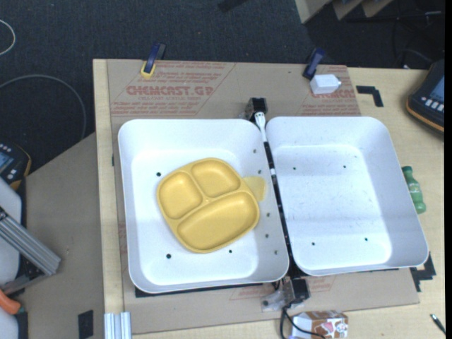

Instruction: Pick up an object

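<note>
Because the yellow three-compartment plastic plate (207, 204) lies flat and alone in the left shallow white bin (134, 189), it seems staged for grasping.

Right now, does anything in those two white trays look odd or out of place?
Little stands out. The yellow plate lies flat in the left bin, turned askew to the bin's sides. A small yellow piece pokes out beside its right edge; I can't tell what it is. No spill or damage shows.
</note>
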Action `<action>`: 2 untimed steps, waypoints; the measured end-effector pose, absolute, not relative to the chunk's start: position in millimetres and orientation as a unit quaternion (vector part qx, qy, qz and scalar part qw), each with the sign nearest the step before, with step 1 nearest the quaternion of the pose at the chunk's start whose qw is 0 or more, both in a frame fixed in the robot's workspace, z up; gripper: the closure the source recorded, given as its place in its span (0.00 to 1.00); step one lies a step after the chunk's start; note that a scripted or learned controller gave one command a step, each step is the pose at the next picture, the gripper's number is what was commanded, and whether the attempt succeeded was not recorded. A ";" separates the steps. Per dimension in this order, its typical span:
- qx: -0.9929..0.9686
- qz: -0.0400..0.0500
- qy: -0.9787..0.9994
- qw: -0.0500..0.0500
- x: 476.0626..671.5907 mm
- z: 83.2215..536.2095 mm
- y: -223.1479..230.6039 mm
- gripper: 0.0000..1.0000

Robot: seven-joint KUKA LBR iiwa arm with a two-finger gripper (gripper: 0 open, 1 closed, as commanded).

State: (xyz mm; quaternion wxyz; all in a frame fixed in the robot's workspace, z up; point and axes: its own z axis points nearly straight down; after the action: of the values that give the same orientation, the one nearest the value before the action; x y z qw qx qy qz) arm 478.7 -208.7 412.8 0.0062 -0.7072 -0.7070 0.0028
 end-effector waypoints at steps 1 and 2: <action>-0.703 0.001 -0.711 0.004 479.7 364.0 -106.2 1.00; -0.709 0.002 -0.705 0.002 495.7 309.6 -169.1 1.00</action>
State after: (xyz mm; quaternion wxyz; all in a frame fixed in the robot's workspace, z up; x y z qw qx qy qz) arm 495.7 -169.1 309.6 0.0023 -0.7089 -0.7053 0.0020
